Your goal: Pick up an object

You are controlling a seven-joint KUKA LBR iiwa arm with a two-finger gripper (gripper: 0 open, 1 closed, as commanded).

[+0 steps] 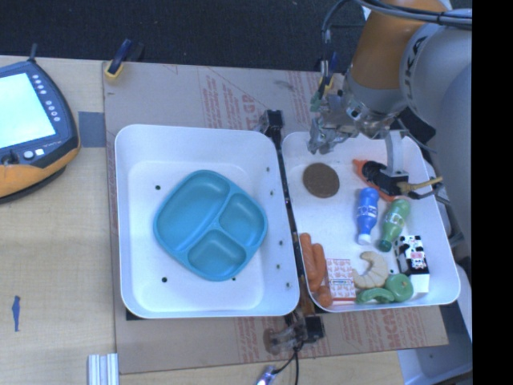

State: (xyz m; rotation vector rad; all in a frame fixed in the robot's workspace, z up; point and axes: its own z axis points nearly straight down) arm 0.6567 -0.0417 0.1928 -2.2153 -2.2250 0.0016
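I have the gripper (pixel 324 140) hanging over the far end of the right bin (pixel 446 283), its fingers pointed down, narrowly apart and holding nothing. Just beneath and nearer sits the brown round cookie (pixel 321 180), the likeliest pick since it lies apart. The blue bottle (pixel 366 212) and green bottle (pixel 392 223) crowd together beyond, while the left bin (pixel 128 215) carries a blue divided plate (pixel 210 224).

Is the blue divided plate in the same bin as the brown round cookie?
No. The blue divided plate lies in the left bin, while the brown cookie sits in the right bin.
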